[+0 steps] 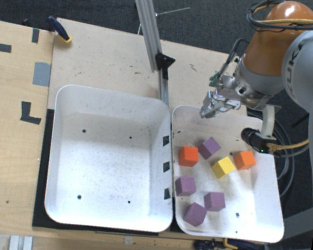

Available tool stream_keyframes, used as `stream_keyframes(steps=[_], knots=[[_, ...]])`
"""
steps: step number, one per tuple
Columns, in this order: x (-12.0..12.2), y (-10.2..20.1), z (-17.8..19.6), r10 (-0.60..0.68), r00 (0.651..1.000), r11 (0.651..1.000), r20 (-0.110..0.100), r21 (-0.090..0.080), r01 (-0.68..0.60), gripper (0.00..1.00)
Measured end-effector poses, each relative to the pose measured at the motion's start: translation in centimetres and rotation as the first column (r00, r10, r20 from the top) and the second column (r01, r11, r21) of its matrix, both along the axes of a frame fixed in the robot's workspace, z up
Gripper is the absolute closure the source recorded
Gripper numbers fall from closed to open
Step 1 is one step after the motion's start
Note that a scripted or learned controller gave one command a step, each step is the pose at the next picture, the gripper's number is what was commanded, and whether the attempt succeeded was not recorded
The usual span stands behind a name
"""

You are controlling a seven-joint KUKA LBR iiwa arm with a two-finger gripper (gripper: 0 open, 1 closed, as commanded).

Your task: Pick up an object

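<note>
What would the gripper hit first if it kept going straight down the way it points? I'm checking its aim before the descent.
Probably bare floor of the right bin near its far rim. The gripper hangs short of the nearest purple cube and orange cube, though depth is hard to judge.

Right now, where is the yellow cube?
The yellow cube lies in the right bin, toward its far right side, between a purple cube and an orange cube.

The wooden bench bears two white bins side by side on a black mat.
</note>
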State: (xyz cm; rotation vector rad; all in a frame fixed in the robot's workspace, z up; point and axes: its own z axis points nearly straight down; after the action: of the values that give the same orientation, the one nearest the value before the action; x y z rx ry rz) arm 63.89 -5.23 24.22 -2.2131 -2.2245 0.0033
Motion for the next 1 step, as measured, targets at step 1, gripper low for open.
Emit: stream_keyframes(steps=[1], knots=[[-1.36,5.42,0.45,0.002,1.0,1.0,0.002,0.001,-0.002,1.0]])
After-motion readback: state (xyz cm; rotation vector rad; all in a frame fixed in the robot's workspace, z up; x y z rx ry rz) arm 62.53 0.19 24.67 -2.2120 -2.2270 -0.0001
